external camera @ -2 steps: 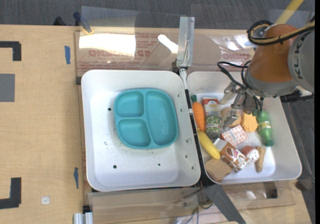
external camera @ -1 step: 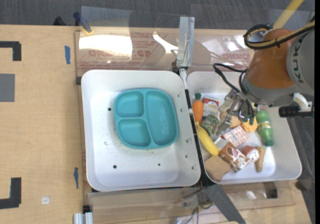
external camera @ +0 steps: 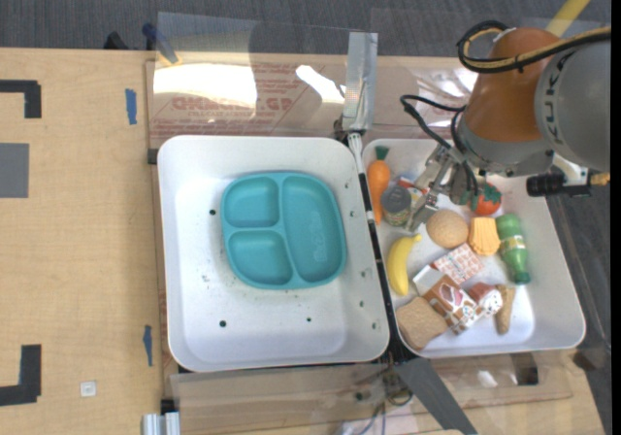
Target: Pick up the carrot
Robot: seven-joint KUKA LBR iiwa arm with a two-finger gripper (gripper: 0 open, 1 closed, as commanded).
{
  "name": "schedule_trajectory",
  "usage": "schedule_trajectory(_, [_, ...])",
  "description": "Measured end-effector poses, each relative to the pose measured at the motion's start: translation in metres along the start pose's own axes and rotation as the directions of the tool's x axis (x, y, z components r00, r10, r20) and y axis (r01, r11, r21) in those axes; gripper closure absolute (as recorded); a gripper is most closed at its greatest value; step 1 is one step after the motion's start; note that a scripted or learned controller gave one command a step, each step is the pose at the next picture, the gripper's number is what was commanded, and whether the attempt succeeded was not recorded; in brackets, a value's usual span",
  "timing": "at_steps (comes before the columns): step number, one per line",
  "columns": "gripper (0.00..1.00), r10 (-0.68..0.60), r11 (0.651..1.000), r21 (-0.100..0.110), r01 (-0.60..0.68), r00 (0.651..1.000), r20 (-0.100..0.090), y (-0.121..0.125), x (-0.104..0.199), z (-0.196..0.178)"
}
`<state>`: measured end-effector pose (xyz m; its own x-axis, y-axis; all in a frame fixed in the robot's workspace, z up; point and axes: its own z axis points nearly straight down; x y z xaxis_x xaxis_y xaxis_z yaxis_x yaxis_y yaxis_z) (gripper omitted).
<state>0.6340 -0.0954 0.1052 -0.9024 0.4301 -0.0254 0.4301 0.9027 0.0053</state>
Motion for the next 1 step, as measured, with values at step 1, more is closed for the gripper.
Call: schedule_trajectory(1, [0.00,0.044,0.999,-0.011,-0.044,0.999,0.020,-0.0196,0.0310,0.0009])
